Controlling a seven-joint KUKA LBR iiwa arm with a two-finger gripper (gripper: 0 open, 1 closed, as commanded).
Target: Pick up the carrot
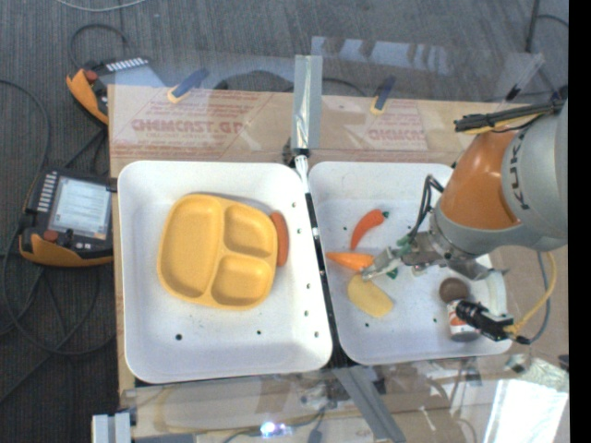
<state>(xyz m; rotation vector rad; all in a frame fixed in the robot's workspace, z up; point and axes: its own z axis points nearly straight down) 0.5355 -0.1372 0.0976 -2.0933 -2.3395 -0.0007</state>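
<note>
An orange tapered carrot (pixel 349 260) lies flat in the right bin (pixel 406 178), near its left wall, with its thin tip pointing left. My gripper (pixel 384 266) is down at the carrot's thick right end and touches or nearly touches it. A bit of green shows right at that spot. A second orange piece with a green stem (pixel 367 228), curved like a pepper, lies just above the carrot. The grey arm with its orange band (pixel 480 192) reaches in from the right.
A pale yellow piece (pixel 370 297) lies just below the carrot. A brown round thing (pixel 452 290) and a small can (pixel 462 321) sit at the bin's right. The left bin (pixel 148 340) holds a yellow divided tray (pixel 220 250) with a reddish sausage (pixel 280 238) at its right edge.
</note>
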